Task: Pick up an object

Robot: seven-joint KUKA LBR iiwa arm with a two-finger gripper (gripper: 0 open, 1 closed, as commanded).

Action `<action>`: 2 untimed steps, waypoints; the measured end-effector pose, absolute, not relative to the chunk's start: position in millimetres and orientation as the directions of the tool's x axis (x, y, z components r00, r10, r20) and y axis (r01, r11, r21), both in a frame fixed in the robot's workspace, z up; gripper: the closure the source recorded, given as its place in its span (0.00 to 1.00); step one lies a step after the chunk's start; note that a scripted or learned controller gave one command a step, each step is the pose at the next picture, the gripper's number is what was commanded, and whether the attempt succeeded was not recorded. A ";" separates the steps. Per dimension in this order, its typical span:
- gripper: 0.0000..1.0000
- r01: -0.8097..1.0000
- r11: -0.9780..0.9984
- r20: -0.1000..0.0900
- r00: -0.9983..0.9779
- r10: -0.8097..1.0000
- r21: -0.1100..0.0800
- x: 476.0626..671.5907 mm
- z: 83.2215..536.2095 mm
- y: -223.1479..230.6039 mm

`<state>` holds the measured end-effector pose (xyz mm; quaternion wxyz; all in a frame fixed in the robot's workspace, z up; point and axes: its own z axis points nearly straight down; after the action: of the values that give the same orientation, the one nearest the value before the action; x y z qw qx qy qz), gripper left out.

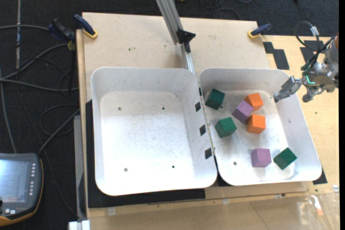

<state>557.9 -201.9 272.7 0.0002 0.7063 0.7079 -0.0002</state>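
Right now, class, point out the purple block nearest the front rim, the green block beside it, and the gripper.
purple block (261, 157), camera view, its top face.
green block (284, 158), camera view, its top face.
gripper (294, 90), camera view, between its fingers.

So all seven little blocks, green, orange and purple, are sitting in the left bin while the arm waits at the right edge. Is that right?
Not quite. The camera view shows all seven blocks in the right bin: three green, two orange and two purple. The rest holds: the gripper is at that bin's right edge.
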 end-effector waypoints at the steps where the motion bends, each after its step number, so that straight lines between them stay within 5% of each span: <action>1: 0.00 1.000 -0.001 0.001 0.001 1.000 -0.004 551.1 227.0 -203.5; 2: 0.00 1.000 0.000 0.002 0.000 1.000 -0.006 545.2 167.8 -195.2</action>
<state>545.2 -195.2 167.8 -0.0028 0.7072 0.7070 -0.0015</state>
